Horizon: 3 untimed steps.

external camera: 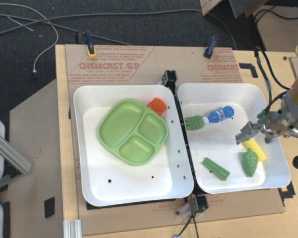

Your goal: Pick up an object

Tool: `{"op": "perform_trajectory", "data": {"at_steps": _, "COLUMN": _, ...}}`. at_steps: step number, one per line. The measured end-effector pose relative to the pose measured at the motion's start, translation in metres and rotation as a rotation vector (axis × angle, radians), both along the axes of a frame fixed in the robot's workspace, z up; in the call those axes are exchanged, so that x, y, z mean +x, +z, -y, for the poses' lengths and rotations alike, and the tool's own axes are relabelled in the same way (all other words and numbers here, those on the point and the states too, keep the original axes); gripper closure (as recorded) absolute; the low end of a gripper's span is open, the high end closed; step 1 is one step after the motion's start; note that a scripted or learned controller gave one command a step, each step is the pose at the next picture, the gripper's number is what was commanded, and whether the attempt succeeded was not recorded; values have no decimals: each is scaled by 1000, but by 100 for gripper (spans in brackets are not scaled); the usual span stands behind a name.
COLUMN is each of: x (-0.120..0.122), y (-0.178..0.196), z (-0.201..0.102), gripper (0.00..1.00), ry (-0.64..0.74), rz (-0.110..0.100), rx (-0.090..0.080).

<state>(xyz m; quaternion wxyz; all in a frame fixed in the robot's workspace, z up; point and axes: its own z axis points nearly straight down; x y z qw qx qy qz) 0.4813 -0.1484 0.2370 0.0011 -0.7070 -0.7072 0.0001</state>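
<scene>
In the right bin (223,90), my gripper (257,135) hangs open near the right wall, its two dark fingers spread apart. A yellow corn-like piece (255,149) lies just below and between the fingers, not held. A bumpy green piece (249,163) touches its lower end. A green stick (216,168) lies near the bin's front. A brush with a blue handle and green head (211,118) lies toward the back.
The left bin (89,182) holds a green divided plate (133,131) with a small orange object (158,105) at its back right edge. A black divider with clamps runs between the bins. Cables hang by the arm at right.
</scene>
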Motion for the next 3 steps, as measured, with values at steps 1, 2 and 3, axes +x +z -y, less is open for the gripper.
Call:
{"op": "perform_trajectory", "data": {"at_steps": 1, "x": 1, "y": -63, "z": -2, "gripper": 0, "ry": 0, "rz": -7, "rx": 2}}
{"op": "perform_trajectory", "data": {"at_steps": 2, "x": 2, "y": -118, "z": -13, "gripper": 0, "ry": 1, "rz": -6, "rx": 3}}
{"op": "perform_trajectory", "data": {"at_steps": 3, "x": 4, "y": -151, "z": -12, "gripper": 0, "ry": -1, "rz": 3, "rx": 1}}
